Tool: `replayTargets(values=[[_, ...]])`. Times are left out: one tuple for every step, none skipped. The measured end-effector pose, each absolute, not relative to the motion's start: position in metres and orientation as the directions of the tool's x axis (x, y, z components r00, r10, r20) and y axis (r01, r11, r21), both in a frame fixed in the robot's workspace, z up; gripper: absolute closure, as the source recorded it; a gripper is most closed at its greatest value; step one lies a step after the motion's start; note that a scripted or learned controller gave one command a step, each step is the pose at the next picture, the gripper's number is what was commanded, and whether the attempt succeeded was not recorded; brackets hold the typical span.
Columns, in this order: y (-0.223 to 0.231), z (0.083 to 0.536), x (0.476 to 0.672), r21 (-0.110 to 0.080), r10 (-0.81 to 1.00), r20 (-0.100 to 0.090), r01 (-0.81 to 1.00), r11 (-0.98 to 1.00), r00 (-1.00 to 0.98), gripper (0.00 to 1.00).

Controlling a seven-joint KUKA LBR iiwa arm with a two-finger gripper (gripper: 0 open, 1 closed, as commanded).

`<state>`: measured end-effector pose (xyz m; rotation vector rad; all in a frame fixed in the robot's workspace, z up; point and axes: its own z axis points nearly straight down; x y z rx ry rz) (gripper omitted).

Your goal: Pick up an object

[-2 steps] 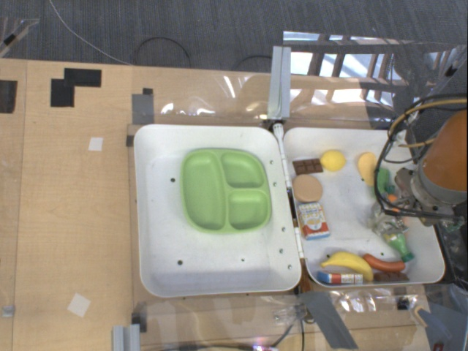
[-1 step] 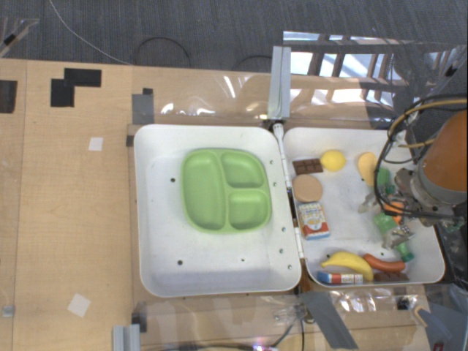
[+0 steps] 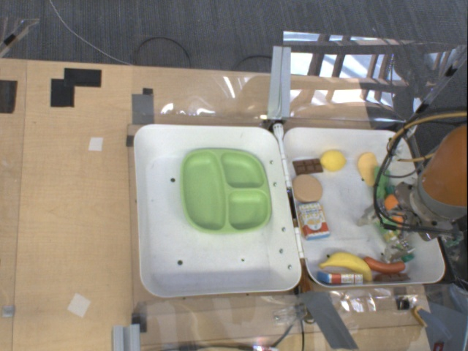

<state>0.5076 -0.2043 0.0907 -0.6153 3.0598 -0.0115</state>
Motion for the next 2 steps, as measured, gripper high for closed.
replayTargets(values=[[-0.2039,0.0910,0.5063,-0.014,-0.398,-0.021,-0.398,0.917,-0.917,0.00],[-0.2038,0.0908,0.5072,-0.014,-0.405,-0.017,-0.405,0.914,-0.914,0.00]])
